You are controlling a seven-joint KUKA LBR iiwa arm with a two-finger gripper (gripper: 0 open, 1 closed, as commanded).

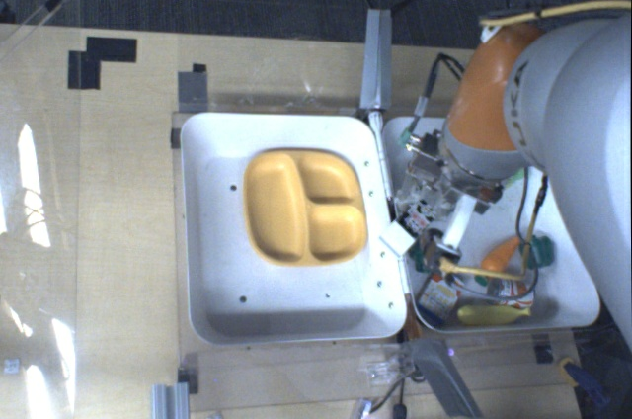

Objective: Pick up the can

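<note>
Camera view. Left bin [197, 239], centre frame, bears a yellow divided tray [304, 207] with bare white floor on all sides. Right bin [583, 303], lower right, is crowded: the arm [553, 91] overhangs it, the gripper [432, 209] low beside the shared rim; its opening cannot be told. Clutter along the near wall includes an orange object [501, 255] and a yellow object [491, 314]; the can cannot be distinguished.

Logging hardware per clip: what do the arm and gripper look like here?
The arm is bulky, rounded and light grey, with an orange band above the wrist. Thin dark cables run along the wrist. The gripper is a cluttered metal assembly with exposed wiring; its fine detail is too small to make out.
</note>
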